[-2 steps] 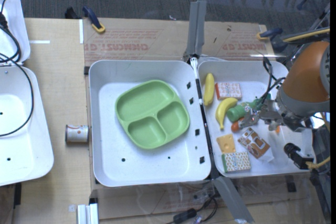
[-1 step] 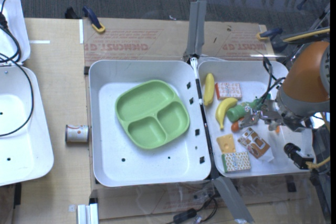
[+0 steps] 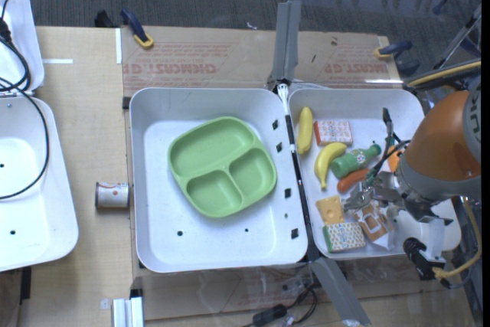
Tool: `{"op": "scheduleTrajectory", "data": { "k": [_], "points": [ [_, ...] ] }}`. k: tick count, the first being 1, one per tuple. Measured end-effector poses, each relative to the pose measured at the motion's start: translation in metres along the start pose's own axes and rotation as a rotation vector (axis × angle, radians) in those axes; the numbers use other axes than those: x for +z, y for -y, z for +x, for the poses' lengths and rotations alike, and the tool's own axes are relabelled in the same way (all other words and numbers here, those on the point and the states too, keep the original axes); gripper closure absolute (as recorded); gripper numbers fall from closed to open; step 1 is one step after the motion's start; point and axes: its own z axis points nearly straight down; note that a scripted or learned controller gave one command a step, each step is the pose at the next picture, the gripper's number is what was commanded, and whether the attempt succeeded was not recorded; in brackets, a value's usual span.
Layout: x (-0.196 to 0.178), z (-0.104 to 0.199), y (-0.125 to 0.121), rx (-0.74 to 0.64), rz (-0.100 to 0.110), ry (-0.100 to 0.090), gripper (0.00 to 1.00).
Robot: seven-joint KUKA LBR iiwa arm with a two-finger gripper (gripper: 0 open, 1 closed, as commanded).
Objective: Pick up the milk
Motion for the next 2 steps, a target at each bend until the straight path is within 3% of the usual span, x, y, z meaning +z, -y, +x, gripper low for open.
{"op": "scheduleTrajectory", "data": {
  "k": [1,2],
  "points": [
    [-0.009,0.000,-0.001,0.003,-0.002,0.000,1.00],
    [-0.100,0.055,0.009,0.114,-0.002,0.002,1.00]
  ]
}}
